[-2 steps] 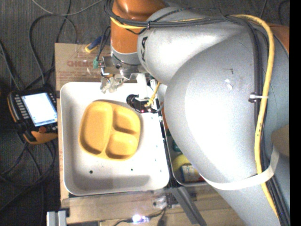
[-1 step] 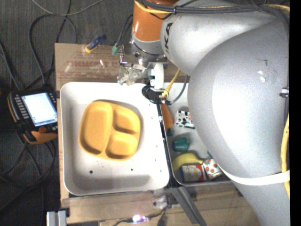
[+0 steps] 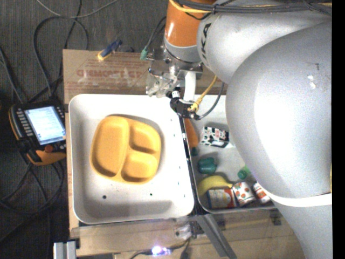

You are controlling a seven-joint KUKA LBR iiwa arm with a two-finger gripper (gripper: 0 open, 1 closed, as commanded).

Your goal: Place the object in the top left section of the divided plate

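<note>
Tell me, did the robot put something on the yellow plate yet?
Not yet. The yellow divided plate in the left bin has nothing in any of its sections. The gripper is above that bin's far edge, and I can't tell if it carries anything. The toys, like the banana, lie in the right bin. So picking and placing both look left to do.

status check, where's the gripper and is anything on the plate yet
Gripper above left bin's far rim. Yellow plate sections bare. Toys in the right bin.
</note>
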